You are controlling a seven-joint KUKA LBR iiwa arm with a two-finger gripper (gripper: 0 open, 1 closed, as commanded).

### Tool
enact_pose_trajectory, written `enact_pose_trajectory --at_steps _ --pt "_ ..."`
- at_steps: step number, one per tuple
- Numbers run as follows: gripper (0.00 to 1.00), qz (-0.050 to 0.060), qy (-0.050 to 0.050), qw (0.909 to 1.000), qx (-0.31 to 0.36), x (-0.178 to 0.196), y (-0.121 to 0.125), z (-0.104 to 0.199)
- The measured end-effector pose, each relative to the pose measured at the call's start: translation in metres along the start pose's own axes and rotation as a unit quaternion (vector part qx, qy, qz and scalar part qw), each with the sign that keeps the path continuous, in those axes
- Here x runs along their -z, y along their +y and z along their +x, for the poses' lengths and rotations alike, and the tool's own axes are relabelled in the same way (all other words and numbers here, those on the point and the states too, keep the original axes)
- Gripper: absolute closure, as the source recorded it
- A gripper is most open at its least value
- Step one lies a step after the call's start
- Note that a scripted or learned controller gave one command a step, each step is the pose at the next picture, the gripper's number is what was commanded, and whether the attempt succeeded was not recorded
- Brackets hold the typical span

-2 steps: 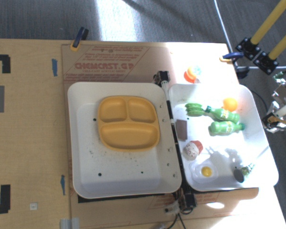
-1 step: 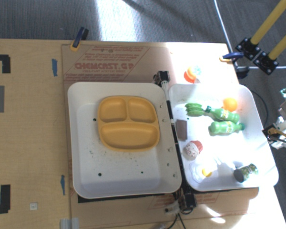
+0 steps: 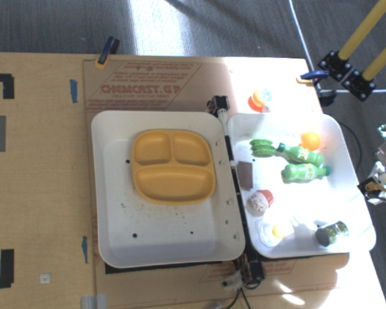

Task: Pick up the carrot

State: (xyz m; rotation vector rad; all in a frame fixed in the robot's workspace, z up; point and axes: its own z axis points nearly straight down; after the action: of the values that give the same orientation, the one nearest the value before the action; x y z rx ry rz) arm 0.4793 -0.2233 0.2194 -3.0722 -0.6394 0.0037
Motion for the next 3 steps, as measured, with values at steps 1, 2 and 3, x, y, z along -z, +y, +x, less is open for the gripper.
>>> enact_pose_trajectory --at_steps 1,2,3 --pt "1.0 -0.001 0.0 0.9999 0.016 0.0047 0.0002 0.0002" --pt "1.0 0.0 0.0 0.9984 0.056 0.0025 0.0004 0.0012" --pt "1.0 0.0 0.0 0.9981 0.061 0.0015 0.0 0.0001"
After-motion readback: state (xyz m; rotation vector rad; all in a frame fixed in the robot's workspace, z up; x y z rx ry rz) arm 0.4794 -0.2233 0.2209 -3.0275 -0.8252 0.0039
